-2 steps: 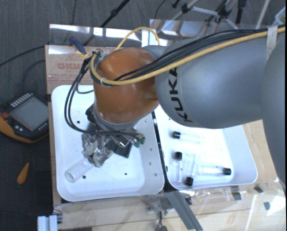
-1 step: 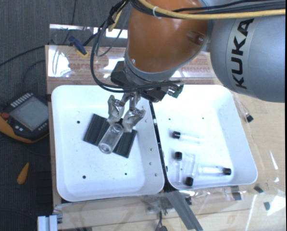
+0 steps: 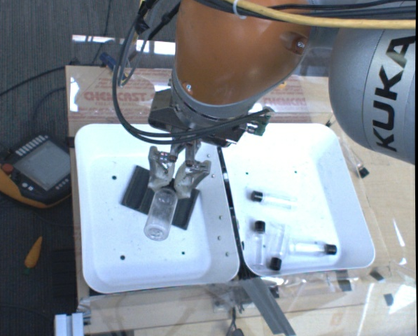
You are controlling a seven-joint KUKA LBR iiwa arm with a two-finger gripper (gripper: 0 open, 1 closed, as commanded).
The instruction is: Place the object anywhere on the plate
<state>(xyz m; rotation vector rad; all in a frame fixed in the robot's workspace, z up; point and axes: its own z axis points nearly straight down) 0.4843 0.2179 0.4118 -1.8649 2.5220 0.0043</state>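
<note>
**Vial between the fingers, over the dark plate in the left bin**

Camera view: From my remote seat I see the arm point(image 3: 265, 40) reaching in from the right, its orange band large at the top of the picture, with black and yellow cables looped around it. The gripper point(image 3: 173, 182) hangs over the left bin point(image 3: 103, 257). Its two metal fingers point(image 3: 158, 168) point down and stand only a narrow way apart, closed in on the upper end of a clear vial point(image 3: 159, 214). The vial sits between them, tilted, with its lower end slanting toward the near left.

Beneath the vial lies the plate point(image 3: 136, 187), a dark flat rectangle set at an angle on the floor of the left bin. The vial overlaps its near right part as I look down. I cannot tell whether the glass touches the plate or hangs just above it.

In the right bin point(image 3: 335, 159) lie more clear vials with black caps: one point(image 3: 270, 199) near the middle, another point(image 3: 314, 248) near the front edge, and two more point(image 3: 265, 243) close together beside the divider.

On the dark floor to the left of the bench rests a handheld pendant point(image 3: 33, 170) with an orange rim and a grey screen, and nearer to me a small orange object point(image 3: 32, 252).
</note>
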